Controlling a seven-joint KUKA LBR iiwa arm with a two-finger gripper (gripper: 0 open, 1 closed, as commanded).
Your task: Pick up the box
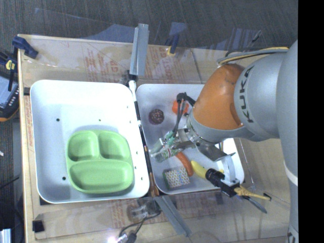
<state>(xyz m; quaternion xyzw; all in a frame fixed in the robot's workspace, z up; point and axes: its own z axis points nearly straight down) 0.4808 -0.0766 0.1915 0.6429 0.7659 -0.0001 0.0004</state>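
Note:
The box (176,177) is small, with a speckled grey-and-tan pattern. It lies flat near the front edge of the right bin (152,97). My gripper (165,149) hangs low over the middle of that bin, just behind and slightly left of the box, with a short gap between them. Nothing shows between the gripper and the box. The grey arm with its orange band (223,103) reaches in from the right and hides the right half of the bin.
A dark red ball (156,116) lies at the back of the right bin, and an orange piece (175,106) peeks out beside the arm. An orange stick (185,162) lies right of the box. The left bin (45,100) holds a green divided plate (100,162).

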